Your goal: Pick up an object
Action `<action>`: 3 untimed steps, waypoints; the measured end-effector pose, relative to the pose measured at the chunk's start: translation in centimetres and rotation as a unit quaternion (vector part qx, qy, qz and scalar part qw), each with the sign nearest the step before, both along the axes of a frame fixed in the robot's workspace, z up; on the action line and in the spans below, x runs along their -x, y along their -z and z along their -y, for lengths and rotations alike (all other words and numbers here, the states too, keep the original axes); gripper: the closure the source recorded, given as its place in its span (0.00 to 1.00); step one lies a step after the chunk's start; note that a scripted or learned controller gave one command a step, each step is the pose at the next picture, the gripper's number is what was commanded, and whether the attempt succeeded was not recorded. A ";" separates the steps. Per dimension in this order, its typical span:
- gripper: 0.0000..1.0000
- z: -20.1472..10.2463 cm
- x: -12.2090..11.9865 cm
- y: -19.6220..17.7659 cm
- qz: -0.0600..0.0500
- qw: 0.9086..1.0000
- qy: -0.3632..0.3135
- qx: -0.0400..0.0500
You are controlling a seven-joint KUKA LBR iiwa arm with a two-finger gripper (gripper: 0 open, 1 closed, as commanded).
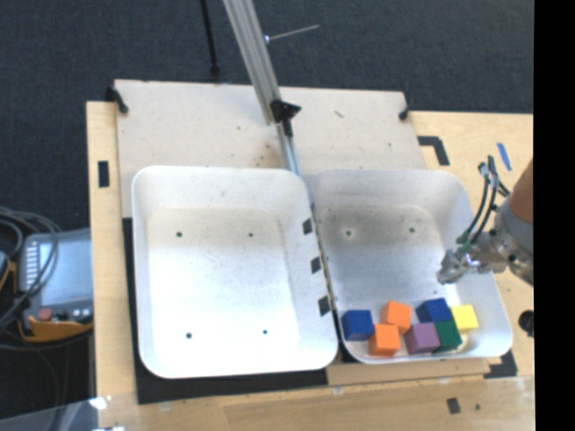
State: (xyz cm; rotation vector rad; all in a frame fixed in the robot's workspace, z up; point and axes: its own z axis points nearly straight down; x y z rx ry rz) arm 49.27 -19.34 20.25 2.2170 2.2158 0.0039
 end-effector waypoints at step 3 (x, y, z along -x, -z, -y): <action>1.00 -4.1 -1.5 -9.4 -0.003 1.000 -0.003 -0.001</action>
